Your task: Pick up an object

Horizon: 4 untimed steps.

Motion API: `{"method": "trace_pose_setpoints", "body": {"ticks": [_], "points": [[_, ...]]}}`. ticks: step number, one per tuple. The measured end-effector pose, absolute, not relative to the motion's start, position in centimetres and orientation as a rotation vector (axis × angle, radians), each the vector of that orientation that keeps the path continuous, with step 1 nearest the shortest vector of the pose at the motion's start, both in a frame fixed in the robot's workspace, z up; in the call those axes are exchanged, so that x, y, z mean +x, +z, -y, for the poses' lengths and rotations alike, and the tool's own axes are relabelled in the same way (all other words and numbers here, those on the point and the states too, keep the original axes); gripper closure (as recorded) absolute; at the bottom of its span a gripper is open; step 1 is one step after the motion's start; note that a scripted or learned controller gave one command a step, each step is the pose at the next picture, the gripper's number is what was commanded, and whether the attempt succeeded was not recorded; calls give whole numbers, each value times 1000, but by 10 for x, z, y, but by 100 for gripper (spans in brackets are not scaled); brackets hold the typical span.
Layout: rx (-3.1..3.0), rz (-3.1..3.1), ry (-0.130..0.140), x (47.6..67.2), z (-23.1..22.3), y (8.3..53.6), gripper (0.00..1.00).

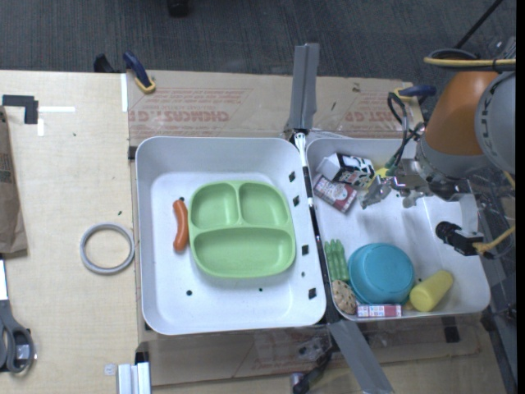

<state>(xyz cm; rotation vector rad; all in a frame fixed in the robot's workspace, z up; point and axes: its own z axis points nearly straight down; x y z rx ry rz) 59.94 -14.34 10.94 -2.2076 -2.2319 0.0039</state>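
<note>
My gripper (379, 190) hangs over the upper middle of the right bin (467, 302), reaching in from the right. Just to its left lie a black-and-white carton (351, 167) and a red-and-white packet (334, 193). Lower in the same bin sit an overturned blue bowl (381, 272), a yellow bottle-like toy (431, 290), a green pea pod (335, 260), a cookie (344, 296) and a flat pink box (378, 310). The left bin (156, 220) bears a green divided plate (242, 228) with an orange sausage (180, 224) beside it.
A grey divider post (304, 84) rises between the bins at the back. On the bench to the left lie a grey ring (107, 247), a brown paper bag (10, 195) and scissors (15, 347). A blue clamp (139, 71) sits at the back.
</note>
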Motion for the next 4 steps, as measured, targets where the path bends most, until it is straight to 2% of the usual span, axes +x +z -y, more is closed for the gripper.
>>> {"method": "trace_pose_setpoints", "body": {"ticks": [1,2,3,4], "points": [[-1943,2472,0,659,135,122,0],[-1974,2469,-1,654,110,104,0],[-1874,2528,-7,661,126,101,0],[-1983,2459,-19,651,131,103,0]]}}
